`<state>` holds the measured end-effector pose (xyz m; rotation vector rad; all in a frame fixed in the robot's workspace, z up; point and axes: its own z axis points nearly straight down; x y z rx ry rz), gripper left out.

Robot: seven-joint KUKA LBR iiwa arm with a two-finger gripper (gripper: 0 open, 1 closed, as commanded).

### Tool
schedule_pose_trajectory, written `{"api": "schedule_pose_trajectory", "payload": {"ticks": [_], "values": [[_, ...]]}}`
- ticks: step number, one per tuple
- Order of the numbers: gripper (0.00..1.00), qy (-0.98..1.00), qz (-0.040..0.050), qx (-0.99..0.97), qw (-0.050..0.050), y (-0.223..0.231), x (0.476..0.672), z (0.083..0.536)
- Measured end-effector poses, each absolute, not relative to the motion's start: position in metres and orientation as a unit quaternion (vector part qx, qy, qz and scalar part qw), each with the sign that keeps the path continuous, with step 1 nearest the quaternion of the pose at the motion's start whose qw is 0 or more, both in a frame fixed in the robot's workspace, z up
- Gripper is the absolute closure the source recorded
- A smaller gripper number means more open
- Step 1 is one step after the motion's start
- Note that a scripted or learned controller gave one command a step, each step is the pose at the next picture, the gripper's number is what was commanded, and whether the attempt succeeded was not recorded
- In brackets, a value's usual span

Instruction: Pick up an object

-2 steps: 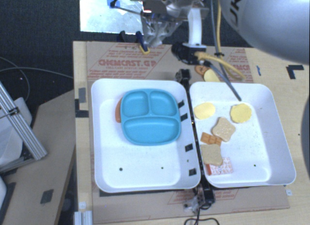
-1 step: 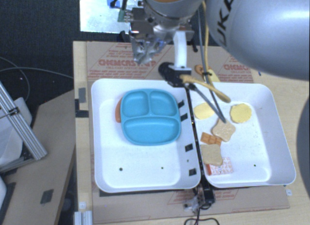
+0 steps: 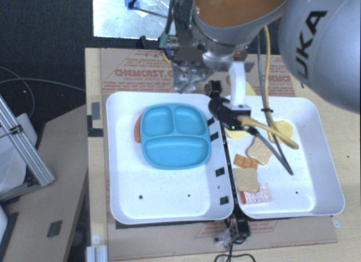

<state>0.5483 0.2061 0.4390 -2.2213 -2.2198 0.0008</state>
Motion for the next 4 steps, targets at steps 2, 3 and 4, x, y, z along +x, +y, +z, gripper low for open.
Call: {"api": "schedule_pose_trajectory", "payload": {"ticks": [2, 3, 4], "values": [[1.0, -0.708, -0.0022, -0.706, -0.001, 0.164, 0.487, 0.433], [1.0, -0.706, -0.0034, -0.708, -0.002, 0.128, 0.516, 0.489], [1.0, -0.71, 0.0021, -0.705, 0.002, 0.175, 0.498, 0.398]]}}
